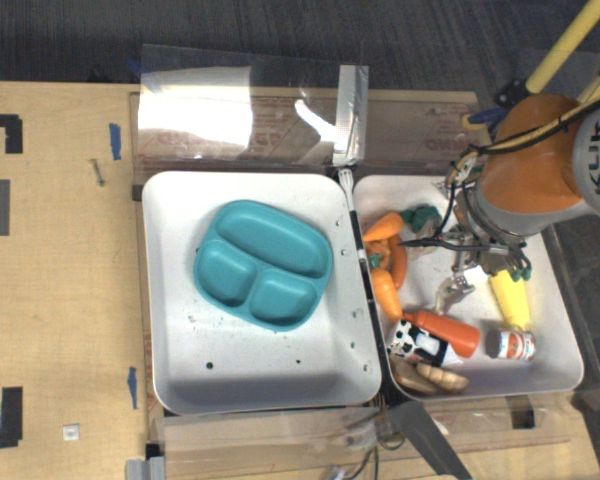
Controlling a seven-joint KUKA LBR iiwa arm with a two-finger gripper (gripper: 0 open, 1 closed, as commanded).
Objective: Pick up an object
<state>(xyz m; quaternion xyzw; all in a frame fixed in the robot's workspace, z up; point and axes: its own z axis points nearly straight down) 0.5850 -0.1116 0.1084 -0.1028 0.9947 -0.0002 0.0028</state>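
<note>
A teal tray (264, 262) is seen in a white bin (170, 268). Orange carrots (385, 268), a yellow cob (510, 300) and a black-and-white spotted toy (412, 341) are seen at right.

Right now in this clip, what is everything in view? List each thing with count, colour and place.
Bins: 2, white, side by side on the bench; left bin, right bin.
Divided plate: 1, teal, middle of left bin.
Toy carrots: several, orange, left side of right bin.
Green-topped piece: 1, dark green, upper part of right bin.
Corn cob: 1, yellow, right side of right bin.
Red cylinder: 1, red-orange, lower right bin.
Black-and-white toy: 1, lower right bin.
Small can: 1, white and red, lower right bin.
Tan item: 1, front edge of right bin.
Pincer: 1, metallic, over right bin.
</note>
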